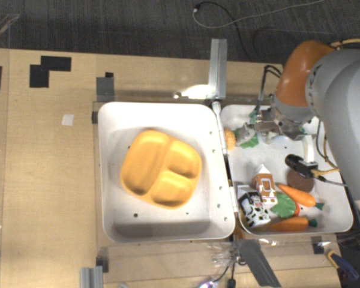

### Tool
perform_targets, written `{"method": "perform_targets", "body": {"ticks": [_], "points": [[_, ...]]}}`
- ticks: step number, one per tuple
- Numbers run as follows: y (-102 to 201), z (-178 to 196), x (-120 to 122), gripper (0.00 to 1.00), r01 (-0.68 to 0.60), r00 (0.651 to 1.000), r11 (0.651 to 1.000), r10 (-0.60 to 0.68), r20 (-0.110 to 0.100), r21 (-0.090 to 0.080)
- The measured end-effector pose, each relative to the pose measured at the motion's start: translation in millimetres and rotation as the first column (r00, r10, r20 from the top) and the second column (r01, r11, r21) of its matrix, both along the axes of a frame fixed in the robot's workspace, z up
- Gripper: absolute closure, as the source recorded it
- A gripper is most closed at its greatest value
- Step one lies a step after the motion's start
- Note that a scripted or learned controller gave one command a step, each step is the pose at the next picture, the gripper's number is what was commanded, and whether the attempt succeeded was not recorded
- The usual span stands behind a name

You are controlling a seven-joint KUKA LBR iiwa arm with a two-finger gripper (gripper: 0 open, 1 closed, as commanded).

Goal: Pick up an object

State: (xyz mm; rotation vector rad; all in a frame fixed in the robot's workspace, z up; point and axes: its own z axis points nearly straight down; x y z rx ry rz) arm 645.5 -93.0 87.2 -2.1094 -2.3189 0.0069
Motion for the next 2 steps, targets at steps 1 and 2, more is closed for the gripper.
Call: {"method": "perform_targets", "body": {"ticks": [1, 2], "points": [[3, 12, 3, 1.00, -0.011, 1.000, 1.000, 0.011, 0.010, -0.001], [43, 103, 25, 1.00, 0.131, 0.991, 0.991, -0.131, 0.015, -0.001]]}}
